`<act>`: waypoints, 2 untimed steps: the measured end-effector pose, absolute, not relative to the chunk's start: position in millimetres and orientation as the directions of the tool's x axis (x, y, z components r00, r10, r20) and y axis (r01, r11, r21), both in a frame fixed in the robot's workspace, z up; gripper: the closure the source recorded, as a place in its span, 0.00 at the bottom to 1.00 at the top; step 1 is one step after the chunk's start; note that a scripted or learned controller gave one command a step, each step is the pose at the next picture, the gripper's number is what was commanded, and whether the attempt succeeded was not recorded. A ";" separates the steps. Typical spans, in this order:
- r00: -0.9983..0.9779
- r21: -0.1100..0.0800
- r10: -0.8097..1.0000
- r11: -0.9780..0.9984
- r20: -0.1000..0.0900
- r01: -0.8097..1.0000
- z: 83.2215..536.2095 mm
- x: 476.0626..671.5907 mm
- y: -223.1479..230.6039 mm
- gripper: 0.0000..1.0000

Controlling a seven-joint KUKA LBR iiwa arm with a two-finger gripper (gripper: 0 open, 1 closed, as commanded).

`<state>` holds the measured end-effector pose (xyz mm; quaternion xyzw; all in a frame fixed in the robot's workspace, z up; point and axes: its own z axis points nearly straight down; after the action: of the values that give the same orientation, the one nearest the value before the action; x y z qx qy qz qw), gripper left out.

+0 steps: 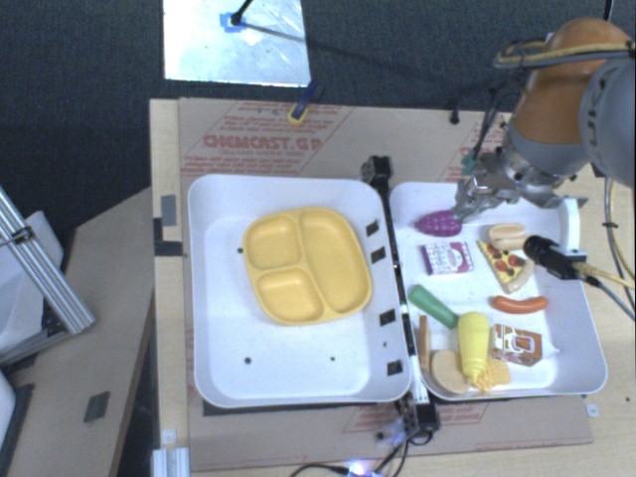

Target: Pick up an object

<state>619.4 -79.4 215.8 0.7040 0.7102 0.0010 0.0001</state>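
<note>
1. The arm reaches in from the right, and its gripper (471, 203) hangs low over the back of the right bin (596, 366), just above and to the right of a purple toy (438, 224) that looks like an eggplant or onion.
2. From where I stand I cannot tell whether the tool is apart or together; the tip is too small and blurred, and nothing shows as held.
3. The purple toy lies near the back-left corner of the right bin, close to the divider, with a small pink box (446, 257) just in front of it.
4. Farther right lie a hot dog bun (506, 235), a pizza slice (505, 264) and a sausage (518, 304); toward the front are a green vegetable (431, 305) and a yellow bottle (474, 344).
5. The left bin (214, 366) holds a yellow divided tray (305, 264).
6. My guess is the purple toy is the target. It is probably light, hollow, stiff plastic with a smooth, rounded skin, so it could squirt out of a pinch.
7. I would take it across its narrow width, at the fattest part.
</note>
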 end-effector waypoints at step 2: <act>-0.006 0.003 1.000 0.006 -0.001 1.000 218.3 632.3 -11.3 1.00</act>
<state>632.3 -11.3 218.3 0.7049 0.7093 0.0009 0.0013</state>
